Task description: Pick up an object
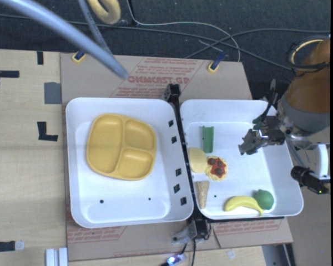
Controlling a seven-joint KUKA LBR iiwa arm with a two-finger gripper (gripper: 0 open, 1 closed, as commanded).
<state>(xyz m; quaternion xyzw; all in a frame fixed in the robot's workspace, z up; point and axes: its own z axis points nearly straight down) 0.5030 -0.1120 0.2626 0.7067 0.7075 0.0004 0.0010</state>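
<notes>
Since the task names no one thing, the nearest candidates matter most: the green block (207, 138) lies in the right bin (277, 173), left of the gripper (250, 146) and about level with it, its long axis running up and down the view. Below it sit a pale yellow lump (196, 160) touching a small pizza slice (217, 168), then an ice-cream cone (202, 192) by the bin's left wall, pointing toward the near edge. A banana (242, 204) lies along the near wall, long axis left to right, touching a green ball (264, 199) at its right end. These two lie below the gripper, toward the near edge, roughly as close as the block.

Whether the gripper's dark tip is spread or pressed together I cannot tell; nothing is seen held in it.

In the left bin (77, 165) lies a yellow divided plate (121, 146). Beyond the bins, the cardboard (155, 77) bears faded red print, too blurred to read with confidence.
</notes>
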